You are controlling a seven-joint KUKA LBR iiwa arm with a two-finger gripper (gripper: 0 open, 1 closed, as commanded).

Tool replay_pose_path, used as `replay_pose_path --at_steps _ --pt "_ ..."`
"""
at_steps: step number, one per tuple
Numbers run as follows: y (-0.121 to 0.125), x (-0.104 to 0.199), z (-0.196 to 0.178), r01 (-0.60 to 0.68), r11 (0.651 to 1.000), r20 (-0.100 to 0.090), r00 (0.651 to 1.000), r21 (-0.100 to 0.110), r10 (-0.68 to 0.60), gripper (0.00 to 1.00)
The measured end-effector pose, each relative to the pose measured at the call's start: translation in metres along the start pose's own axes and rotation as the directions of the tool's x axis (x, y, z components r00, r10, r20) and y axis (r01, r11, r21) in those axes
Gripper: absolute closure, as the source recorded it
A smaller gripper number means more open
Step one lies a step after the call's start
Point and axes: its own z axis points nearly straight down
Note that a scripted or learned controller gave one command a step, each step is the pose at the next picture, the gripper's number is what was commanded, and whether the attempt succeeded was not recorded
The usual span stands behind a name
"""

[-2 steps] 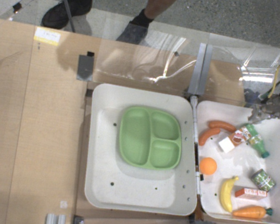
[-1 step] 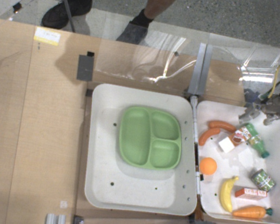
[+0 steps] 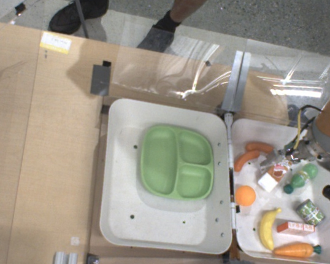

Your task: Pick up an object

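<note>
The gripper sits low over the right bin — likely targeting the white block — finger state unclear.

I see a green divided plate lying flat in the left white bin. A person's two dark shoes stand on the floor beyond the bench. A yellow label sits near the bench's far edge.
</note>
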Motion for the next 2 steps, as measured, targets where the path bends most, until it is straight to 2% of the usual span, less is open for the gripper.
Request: replay_pose_path --at_steps 1,2 --pt "0.0023 -0.0020 -0.0141 0.000 1.000 0.005 1.000 -0.009 0.000 1.00" --pt "0.0023 -0.0019 -0.0141 -0.001 1.000 0.005 1.000 -0.009 0.001 0.00"
